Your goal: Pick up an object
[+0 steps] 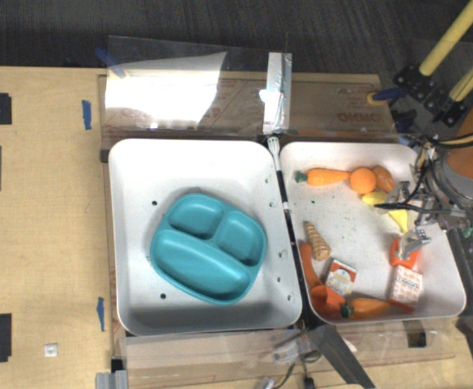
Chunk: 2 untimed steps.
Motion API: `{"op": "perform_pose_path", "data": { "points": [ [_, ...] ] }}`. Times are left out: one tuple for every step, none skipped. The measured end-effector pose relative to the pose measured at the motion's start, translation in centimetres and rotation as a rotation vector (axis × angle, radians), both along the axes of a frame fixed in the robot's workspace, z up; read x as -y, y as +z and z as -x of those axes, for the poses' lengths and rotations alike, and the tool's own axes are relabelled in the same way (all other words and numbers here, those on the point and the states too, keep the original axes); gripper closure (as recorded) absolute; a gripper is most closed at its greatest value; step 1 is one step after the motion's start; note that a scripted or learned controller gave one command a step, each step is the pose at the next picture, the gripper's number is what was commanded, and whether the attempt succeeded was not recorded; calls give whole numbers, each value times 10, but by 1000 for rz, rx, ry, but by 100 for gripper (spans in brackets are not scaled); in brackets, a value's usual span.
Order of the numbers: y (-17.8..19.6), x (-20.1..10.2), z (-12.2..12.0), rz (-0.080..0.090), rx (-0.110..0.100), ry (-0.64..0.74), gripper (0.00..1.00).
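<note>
The gripper (pixel 415 237) hangs low over the right side of the right bin (pixel 451 302), just above a small orange-and-white carton (pixel 405 280) lying near that bin's right wall. That carton looks like the likeliest target, though any item here would serve. How far the jaws stand apart cannot be told from this angle, and nothing can be made out between them. So the step in hand reads as the approach, with the pick itself not yet made. The next move calls for a straight drop onto the carton and a firm close, keeping clear of the bin wall just beside it.

Around it, clutter: a yellow piece (pixel 398 219) just above the gripper, an orange ball (pixel 362 180) and a carrot (pixel 327 177) along the top edge, a bread-like cone (pixel 317 241) toward the left, a small box (pixel 340 279) and another carrot (pixel 369 305) near the bottom. The left bin (pixel 131 177) carries a teal divided plate (pixel 208 246). Both bins sit on a wooden bench (pixel 34 217) marked with black and blue tape, dark floor beyond.
</note>
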<state>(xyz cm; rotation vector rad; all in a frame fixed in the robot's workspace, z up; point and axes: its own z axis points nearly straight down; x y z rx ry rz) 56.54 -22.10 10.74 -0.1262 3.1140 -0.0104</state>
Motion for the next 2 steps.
{"op": "perform_pose_path", "data": {
  "points": [
    [-11, -6, 42, 1, 3, -13, 0],
    [-19, -61, -32, -7, -11, -18, 0]
  ]
}}
